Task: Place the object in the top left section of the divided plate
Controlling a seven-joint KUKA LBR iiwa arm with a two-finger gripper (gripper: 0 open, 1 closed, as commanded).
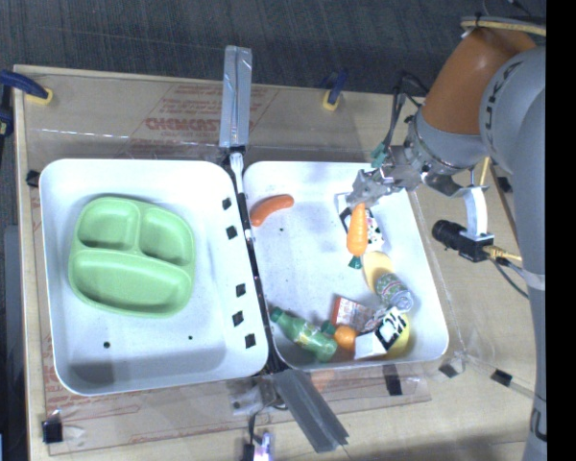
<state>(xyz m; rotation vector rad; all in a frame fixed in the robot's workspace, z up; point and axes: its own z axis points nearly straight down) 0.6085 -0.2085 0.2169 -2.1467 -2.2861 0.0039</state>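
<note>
Where dark carpet (125, 17) ends, wooden bench (480, 392) (blue clamps (24, 86)), white bins (62, 353).

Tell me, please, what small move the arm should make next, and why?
Probably lift straight up. The tool sits at the top end of the orange plastic carrot in the right white bin, apparently gripping it. The green divided plate lies in the left white bin, so the carrot must clear the wall between the bins first.
</note>
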